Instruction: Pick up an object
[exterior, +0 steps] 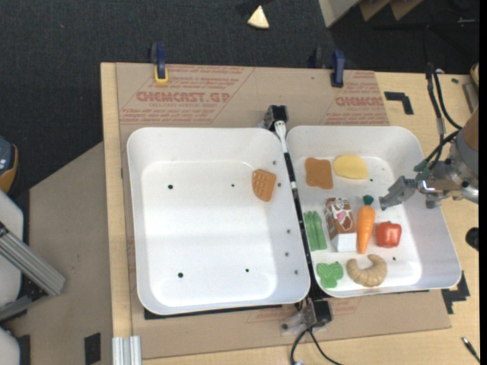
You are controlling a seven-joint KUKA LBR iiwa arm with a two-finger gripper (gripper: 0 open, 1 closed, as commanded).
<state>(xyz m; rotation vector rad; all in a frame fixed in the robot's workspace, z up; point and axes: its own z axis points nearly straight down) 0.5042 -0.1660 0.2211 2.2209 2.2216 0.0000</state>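
Observation:
The right bin (437,261) holds several toy foods: an orange toast slice (319,172), a yellow lemon-like piece (350,166), a carrot (365,227), a red pepper (388,235), a croissant (367,271), a green leafy piece (329,274), green beans (314,230) and a brown-and-white box (339,217). A waffle (263,184) leans on the right wall of the left bin (152,226). My gripper (396,194) hangs over the right bin's right side, just above and right of the carrot top and the pepper, with nothing seen in it.
A black divider bar (289,181) runs between the two bins. Blue clamps (337,67) hold the cardboard sheet at the back. Cables (437,112) hang by the arm at the right edge. A metal rail (30,265) lies off the bench at the left.

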